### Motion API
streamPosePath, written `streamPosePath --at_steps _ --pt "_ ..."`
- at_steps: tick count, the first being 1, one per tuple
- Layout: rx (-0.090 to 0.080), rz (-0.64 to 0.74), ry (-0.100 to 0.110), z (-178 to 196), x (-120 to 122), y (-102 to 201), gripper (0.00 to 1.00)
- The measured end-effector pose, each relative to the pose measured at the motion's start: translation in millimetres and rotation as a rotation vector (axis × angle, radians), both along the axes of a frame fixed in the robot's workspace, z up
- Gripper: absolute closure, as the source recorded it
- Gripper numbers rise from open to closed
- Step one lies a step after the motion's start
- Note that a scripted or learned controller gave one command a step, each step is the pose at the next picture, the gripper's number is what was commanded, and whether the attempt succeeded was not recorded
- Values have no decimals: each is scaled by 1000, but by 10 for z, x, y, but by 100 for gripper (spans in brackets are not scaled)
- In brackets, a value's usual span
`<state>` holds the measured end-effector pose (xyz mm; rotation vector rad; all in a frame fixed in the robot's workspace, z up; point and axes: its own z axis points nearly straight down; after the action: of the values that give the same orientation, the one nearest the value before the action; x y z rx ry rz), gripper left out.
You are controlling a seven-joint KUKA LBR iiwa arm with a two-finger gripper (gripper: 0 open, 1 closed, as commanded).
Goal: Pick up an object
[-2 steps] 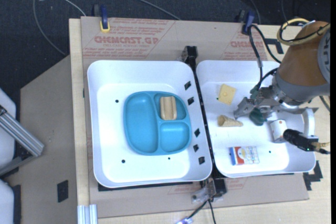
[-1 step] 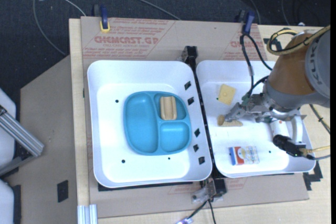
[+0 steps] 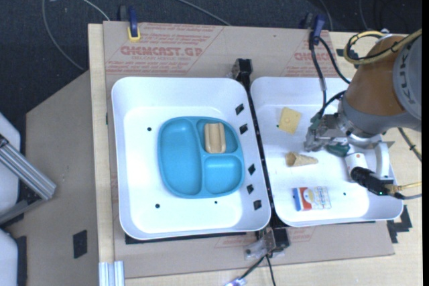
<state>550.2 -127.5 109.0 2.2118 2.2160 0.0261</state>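
In the right bin (image 3: 375, 211) lie a pale yellow cheese slice (image 3: 290, 120), a small tan wedge (image 3: 301, 159) and a white carton with red and blue print (image 3: 312, 199). My gripper (image 3: 320, 139) hangs low over the right bin, just right of the wedge and below the cheese slice. The left bin (image 3: 131, 144) bears a blue divided plate (image 3: 177, 157) with a tan bread-like piece (image 3: 214, 137) in its upper right compartment.
The grey arm with its orange band (image 3: 379, 87) reaches in from the right over the right bin's far side. Black clips (image 3: 242, 67) join the bins along the middle divide. Cables run over the bench at the upper right.
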Motion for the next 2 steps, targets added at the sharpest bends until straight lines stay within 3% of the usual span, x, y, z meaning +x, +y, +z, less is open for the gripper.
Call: streamPosePath --at_steps 1,2 --pt "-5 1 14 547 58 100 100" --pt "-5 -1 13 984 72 112 100"
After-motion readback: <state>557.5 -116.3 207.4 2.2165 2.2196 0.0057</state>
